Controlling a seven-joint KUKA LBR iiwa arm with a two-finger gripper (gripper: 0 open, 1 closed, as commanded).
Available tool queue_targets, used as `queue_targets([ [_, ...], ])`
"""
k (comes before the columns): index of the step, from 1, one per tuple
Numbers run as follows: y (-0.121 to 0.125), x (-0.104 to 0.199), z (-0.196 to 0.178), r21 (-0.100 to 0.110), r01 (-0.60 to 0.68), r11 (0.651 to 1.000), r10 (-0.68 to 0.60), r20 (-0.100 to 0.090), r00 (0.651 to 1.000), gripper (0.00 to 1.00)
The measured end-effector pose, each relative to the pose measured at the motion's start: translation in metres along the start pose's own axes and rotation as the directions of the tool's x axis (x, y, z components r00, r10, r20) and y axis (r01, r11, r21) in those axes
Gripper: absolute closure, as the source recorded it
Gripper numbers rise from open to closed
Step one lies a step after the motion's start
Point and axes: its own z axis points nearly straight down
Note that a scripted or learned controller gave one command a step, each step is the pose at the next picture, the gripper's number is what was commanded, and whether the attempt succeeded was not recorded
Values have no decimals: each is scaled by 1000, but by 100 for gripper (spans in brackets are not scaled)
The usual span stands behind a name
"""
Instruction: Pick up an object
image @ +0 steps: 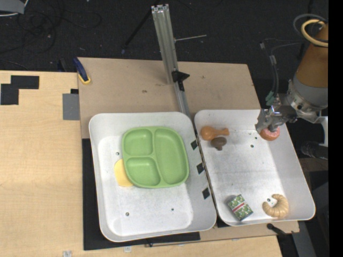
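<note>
The gripper (269, 126) sits low over the far right edge of the right bin (252, 181), right on top of a small pink-red object (272, 134) that peeks out below it; whether the fingers have closed on it I cannot tell. Near the bin's far left corner lies an orange and brown toy (213, 135), well apart from the gripper. At the near end are a small green carton (239, 207) and, just beside it, a tan croissant (276, 205). The left bin (144, 213) holds a green divided plate (155, 157) that partly covers a yellow piece (121, 174). Both bins rest on a brown board (214, 84), with a metal post (165, 42) rising behind them and a pale wooden table (37, 165) at left.
</note>
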Motion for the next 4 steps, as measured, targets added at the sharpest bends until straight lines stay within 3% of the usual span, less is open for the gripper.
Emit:
queue_targets([
  [1,3,58,13,2,1,1000,-1,-1,1000,100],
  [4,27,201,6,-1,0,1000,0,0,1000,100],
])
